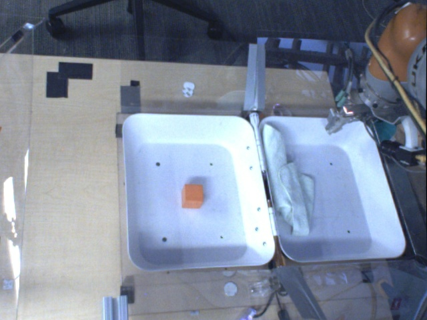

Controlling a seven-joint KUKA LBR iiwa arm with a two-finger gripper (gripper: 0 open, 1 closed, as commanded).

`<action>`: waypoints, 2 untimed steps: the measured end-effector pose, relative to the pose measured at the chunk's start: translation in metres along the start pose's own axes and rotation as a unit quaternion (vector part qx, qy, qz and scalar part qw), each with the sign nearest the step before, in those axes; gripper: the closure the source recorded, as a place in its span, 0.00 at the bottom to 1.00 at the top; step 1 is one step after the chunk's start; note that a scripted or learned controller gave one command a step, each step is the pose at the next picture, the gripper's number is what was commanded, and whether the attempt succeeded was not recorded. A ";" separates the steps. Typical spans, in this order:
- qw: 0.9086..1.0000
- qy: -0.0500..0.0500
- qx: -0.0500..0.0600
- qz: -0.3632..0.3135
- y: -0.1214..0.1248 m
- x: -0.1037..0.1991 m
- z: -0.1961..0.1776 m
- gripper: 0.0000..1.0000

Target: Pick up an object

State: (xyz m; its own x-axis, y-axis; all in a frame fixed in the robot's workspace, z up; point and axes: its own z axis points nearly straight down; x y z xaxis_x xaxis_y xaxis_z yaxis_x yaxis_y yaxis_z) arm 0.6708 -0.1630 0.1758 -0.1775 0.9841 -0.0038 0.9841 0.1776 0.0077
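Note:
An orange cube [193, 196] sits on the floor of the left white bin [143, 245], a little left of its middle. A crumpled white cloth [288, 184] lies along the left wall of the right white bin [390, 242]. My gripper [341, 115] hangs over the back right corner of the right bin, well away from both the cloth and the cube. Nothing shows between its fingers. The grey arm with its orange band [400, 32] comes in from the upper right.
A metal divider post [254, 79] stands behind the seam between the two bins. Cables and a teal part [388, 129] crowd the right bin's far right rim. Black tape marks [67, 77] lie on the wooden bench at back left.

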 end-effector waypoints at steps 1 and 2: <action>0.971 0.001 0.002 0.238 -0.058 0.028 -0.050 1.00; 0.972 0.000 0.003 0.234 -0.028 -0.014 -0.007 1.00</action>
State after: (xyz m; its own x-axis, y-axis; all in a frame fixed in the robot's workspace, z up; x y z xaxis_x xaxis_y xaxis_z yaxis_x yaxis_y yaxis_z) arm 0.6458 -0.1819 0.1823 0.2905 0.9569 -0.0012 0.9569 -0.2905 0.0022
